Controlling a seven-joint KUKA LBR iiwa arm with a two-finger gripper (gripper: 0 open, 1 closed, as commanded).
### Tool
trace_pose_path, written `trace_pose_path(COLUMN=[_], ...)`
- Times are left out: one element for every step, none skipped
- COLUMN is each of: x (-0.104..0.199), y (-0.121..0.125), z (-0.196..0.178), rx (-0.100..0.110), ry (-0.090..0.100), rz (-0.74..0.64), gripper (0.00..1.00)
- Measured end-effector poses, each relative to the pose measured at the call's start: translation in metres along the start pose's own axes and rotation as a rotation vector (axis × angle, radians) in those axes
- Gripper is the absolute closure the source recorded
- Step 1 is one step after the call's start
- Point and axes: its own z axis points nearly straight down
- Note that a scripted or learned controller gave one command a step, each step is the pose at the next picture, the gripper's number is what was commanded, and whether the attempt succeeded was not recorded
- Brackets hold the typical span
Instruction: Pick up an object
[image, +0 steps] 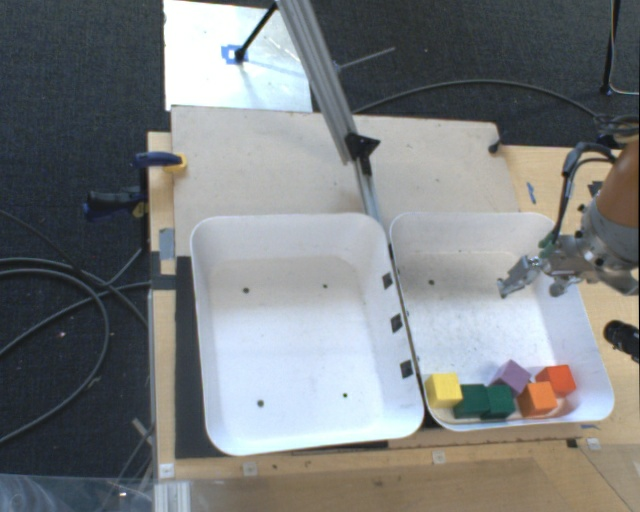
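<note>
A: Where are the jaws (522, 276)?
B: Over the right bin (470, 250), toward its 3 o'clock wall, hanging off the arm (610, 235) that comes in from the right. The tips point toward 9 o'clock, above bare bin floor.

A: Open or closed?
B: Cannot tell. The metal tips blur together at this slant. Nothing shows between them.

A: And the things to pick?
B: All bunched in the right bin's 6 o'clock corner, well apart from the jaws. The yellow block (443, 388) sits at the 9 o'clock end of the bunch. Two green blocks (484, 401) lie touching, just at its 3 o'clock. The purple block (514, 375) is at 12 o'clock of the green pair. The orange block (539, 398) presses near the rim, and the red block (559, 378) is at its 1 o'clock.

A: What crowds them?
B: The bin's curved wall at 6 o'clock, and each other; they sit packed close.

A: Around the bins?
B: The left bin (230, 240) touches the right along a shared edge with black clips (396, 323). A grey pole (330, 90) slants down from 12 o'clock to that seam. A blue clamp (150, 160) grips the bench (300, 160) at 10 o'clock. Black cables (60, 300) loop on the floor at 9 o'clock.
</note>
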Motion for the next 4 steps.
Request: trace_pose_path(x=[-0.022, -0.022, -0.022, -0.022], y=[0.01, 0.013, 0.014, 0.015], z=[0.103, 0.087, 0.076, 0.065], rx=[0.008, -0.002, -0.005, -0.008], ry=[0.001, -0.001, -0.001, -0.002], rz=[0.003, 0.0, -0.002, -0.004], gripper=[0.0, 1.0, 1.0, 1.0])
